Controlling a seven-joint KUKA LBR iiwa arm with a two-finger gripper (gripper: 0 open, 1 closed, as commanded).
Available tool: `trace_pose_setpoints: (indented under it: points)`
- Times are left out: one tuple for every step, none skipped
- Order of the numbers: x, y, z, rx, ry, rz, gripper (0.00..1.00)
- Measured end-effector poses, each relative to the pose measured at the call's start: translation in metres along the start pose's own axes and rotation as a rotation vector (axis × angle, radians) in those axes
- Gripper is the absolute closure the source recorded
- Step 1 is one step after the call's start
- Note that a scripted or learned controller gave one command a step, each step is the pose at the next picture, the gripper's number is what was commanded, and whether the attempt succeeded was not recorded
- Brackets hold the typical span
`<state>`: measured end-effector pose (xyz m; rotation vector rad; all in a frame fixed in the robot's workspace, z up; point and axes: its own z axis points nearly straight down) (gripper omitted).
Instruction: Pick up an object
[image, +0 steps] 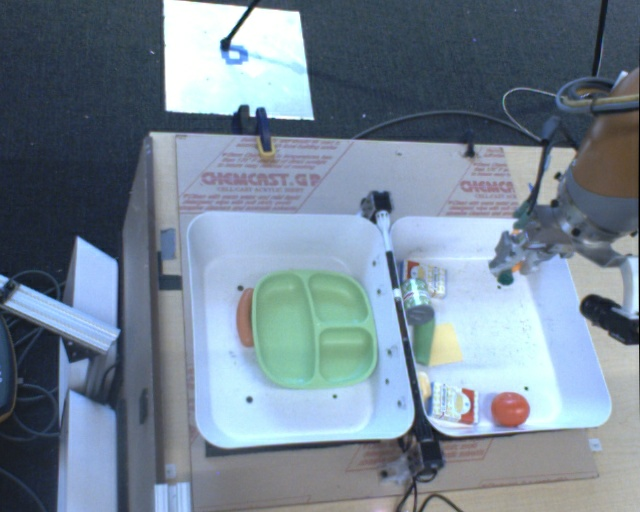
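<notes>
My gripper (507, 266) hangs over the back part of the right bin (575, 330), above bare white floor and to the right of the objects. Along that bin's left wall lie a small printed packet (427, 276), a silver can (415, 296), a green cylinder (423, 338) and a yellow wedge (446, 344). Near the front wall sit a printed carton (451, 402) and a red tomato (510, 408). A small teal spot shows at the gripper's tip; I cannot make out what it is.
The left bin (215, 300) holds a green divided plate (314, 328) with an orange sausage-shaped piece (244, 316) at its left side. A black divider bar (396, 310) runs between the bins. Cables trail behind the arm (605, 170) at the back right.
</notes>
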<state>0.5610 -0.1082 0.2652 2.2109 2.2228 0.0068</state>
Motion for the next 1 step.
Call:
trace_pose_setpoints:
  points:
    - [0.0543, -0.0470, -0.0012, 0.005, 0.002, 0.000, 1.00]
